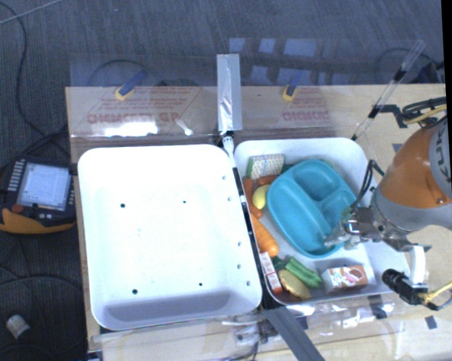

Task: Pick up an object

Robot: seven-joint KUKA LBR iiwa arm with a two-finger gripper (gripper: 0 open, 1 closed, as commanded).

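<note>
Nearest the camera, a small carton (pixel 346 277) lay by the right bin's (pixel 359 153) front wall. Crowding that bin, the blue tray (pixel 311 205) ran diagonally, and the gripper (pixel 350 230) touched its right edge, grip unclear.

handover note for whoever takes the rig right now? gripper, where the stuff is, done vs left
Gripper: low in the right bin, at the near right rim of the blue divided tray. Whether it is open or shut cannot be told; nothing is seen held.

Objects: all in the right bin. The blue tray lies tilted over the pile. Small printed box at the far left corner, yellow piece below it, orange carrot along the left wall, green item and small carton at the near edge.

Done: arm is down at the tray.
Left: secure a grasp and lift.
</note>
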